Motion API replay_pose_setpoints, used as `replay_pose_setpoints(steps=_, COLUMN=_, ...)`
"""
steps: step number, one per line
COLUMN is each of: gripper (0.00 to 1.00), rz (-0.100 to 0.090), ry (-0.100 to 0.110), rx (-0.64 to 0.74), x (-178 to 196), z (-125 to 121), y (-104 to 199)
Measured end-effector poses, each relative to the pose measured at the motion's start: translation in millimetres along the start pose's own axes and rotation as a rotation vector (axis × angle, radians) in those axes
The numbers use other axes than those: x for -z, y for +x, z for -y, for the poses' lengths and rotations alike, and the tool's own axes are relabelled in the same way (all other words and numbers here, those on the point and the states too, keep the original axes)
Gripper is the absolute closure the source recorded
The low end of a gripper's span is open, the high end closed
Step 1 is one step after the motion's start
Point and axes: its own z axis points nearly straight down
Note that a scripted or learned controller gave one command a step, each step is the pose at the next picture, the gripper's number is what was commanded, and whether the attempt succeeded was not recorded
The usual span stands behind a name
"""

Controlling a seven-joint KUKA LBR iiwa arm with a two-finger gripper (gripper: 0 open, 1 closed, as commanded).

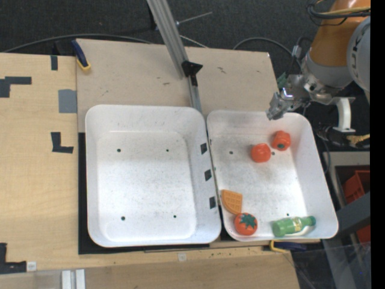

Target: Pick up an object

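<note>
Gripper hangs over the far edge of the right bin, near its far right corner. In that bin: two red tomatoes, one toward the far right, one just beside it. Orange wedge at the left wall. Third tomato and green bottle along the near edge. Left bin alongside.

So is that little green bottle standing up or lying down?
Lying down. The green bottle rests on its side along the near edge of the right bin, its pale cap end pointing right, beside a tomato.
</note>
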Motion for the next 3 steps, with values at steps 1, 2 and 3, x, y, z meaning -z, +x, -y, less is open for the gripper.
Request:
replay_pose_setpoints(steps=1, gripper=1.0, rz=-0.003, ry=0.006, rx=0.004, x=6, z=19, y=46)
replay_pose_setpoints(steps=2, gripper=1.0, rz=-0.003, ry=0.007, rx=0.004, x=11, z=37, y=94)
replay_pose_setpoints(steps=3, gripper=1.0, rz=-0.002, ry=0.008, rx=0.004, x=6, z=44, y=139)
